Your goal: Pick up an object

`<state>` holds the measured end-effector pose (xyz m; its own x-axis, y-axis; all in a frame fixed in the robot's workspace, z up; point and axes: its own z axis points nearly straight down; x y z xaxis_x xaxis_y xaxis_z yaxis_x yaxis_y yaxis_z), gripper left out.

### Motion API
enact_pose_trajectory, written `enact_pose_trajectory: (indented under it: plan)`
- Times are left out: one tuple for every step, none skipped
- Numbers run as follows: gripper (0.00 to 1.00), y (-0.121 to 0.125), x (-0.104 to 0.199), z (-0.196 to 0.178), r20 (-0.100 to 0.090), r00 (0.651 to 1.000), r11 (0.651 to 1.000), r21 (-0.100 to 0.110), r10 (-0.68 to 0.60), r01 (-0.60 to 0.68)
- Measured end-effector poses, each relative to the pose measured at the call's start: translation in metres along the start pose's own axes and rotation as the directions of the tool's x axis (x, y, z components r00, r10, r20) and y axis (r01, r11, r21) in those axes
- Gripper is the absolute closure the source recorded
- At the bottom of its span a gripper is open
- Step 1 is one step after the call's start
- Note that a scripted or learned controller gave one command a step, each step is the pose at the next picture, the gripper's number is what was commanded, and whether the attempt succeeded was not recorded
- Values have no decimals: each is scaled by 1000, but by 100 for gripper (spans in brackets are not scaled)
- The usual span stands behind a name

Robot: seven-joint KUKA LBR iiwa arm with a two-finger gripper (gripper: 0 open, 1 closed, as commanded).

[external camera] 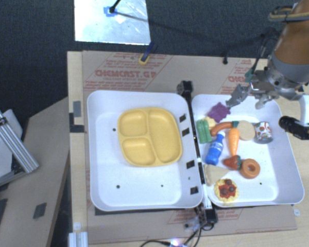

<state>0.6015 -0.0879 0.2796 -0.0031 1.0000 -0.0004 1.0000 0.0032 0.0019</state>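
My grey arm with its orange band is cut off by the top right corner, and my claw hangs over the far edge of the right shallow white bin, its two dull metal fingers spread apart with nothing between them. Just below the left finger lies a flat purple plastic piece whose shape I cannot quite read. Clustered beside it are glossy toy foods: a green block, an orange carrot, a blue bottle, a ringed orange doughnut and a small round pizza. A little printed can is too blurred to identify. The left white bin holds a smooth yellow three-compartment plate on the cardboard-covered tabletop.
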Motion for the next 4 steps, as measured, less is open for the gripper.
enact_pose_trajectory:
  plan:
    - [0, 5, -6, 59, 0, 1000, 1000, 4, 2, -2]
    - [0, -5, -6, 116, -1, 1000, 1000, 6, 3, -3]
    - [0, -8, -4, 179, -2, 1000, 1000, 6, 2, -2]
    - [0, -6, -3, 192, -2, 1000, 1000, -3, 2, -3]
